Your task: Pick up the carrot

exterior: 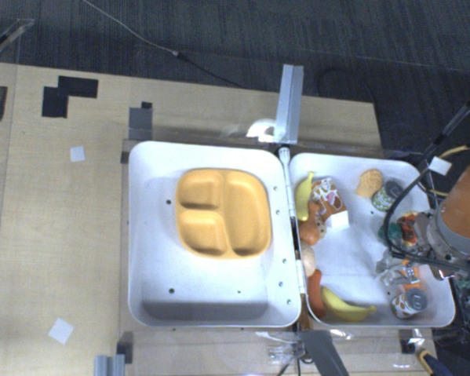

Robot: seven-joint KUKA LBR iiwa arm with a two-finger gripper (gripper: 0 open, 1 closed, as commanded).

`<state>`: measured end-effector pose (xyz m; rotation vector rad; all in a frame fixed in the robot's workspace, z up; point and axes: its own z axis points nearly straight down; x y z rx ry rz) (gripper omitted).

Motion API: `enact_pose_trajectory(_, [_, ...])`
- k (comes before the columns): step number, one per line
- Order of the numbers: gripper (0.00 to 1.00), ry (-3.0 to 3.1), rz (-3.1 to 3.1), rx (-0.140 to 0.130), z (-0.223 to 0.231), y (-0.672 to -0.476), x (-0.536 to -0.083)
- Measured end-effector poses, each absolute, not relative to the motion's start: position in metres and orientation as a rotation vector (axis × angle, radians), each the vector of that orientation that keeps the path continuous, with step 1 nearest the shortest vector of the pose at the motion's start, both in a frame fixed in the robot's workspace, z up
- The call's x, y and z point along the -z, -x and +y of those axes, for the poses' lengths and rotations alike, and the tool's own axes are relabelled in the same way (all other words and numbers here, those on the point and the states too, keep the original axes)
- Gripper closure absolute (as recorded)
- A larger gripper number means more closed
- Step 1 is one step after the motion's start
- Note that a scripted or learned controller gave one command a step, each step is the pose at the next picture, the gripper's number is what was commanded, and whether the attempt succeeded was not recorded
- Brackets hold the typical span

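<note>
The carrot (314, 289) is a short orange-red piece lying along the left wall of the right bin (349, 252), near its front corner. It touches the stem end of a yellow banana (347, 306). The arm comes in from the right, and its gripper (399, 270) hangs low over the right side of that bin, roughly a hand's width to the right of the carrot. Cables and the wrist body hide the tips. Nothing can be seen held in it.
The left bin (148, 281) holds a yellow divided plate (221, 212). In the right bin lie a yellow-green fruit (304, 193), a snack bag (326, 199), a white block (338, 220), a cookie (370, 181), a can (387, 196) and a small tin (408, 301) under the gripper.
</note>
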<state>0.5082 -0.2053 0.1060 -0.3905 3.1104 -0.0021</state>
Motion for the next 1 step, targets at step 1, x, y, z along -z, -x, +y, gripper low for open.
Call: enact_pose_trajectory(1, [0.00,0.056,3.130,0.004,-0.2056,-0.5030,-0.0901])
